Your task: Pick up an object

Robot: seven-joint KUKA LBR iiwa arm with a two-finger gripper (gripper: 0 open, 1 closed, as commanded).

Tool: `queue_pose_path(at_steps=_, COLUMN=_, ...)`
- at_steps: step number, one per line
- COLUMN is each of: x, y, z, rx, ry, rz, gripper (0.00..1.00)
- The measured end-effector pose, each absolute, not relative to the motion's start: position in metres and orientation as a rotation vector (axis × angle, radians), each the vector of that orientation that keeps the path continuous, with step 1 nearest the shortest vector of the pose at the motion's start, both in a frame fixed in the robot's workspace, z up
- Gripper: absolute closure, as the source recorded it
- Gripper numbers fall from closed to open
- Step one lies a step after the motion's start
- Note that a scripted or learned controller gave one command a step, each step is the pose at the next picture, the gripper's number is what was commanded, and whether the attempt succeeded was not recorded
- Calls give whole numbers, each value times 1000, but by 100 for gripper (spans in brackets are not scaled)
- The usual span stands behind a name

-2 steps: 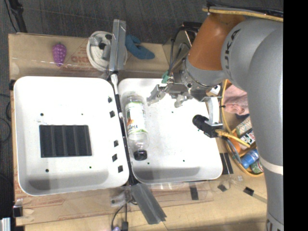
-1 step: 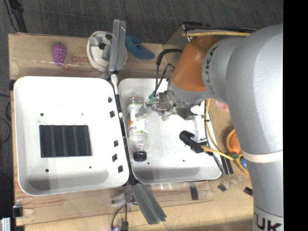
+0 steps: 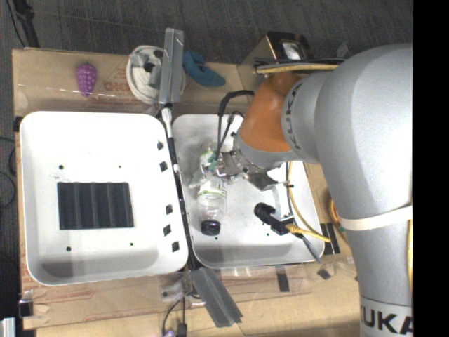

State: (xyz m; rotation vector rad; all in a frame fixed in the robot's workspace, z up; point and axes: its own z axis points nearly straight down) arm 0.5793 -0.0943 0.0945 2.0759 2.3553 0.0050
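Bottle, clear plastic with a dark cap, lies in the right bin, its cap end toward the near wall. Gripper is down at the bottle's far end, right beside it or touching; whether anything is pinched, I cannot tell from this angle. Grey arm sweeps in from the right, orange band above the wrist. Left bin carries a dark ribbed panel. Behind the bins on the bench: a purple toy and a blue object.
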Motion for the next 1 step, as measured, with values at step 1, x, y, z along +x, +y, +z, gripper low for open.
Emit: queue_pose_path(at_steps=1, x=541, y=-103, z=95, rx=1935, ry=2469, rz=7, gripper=0)
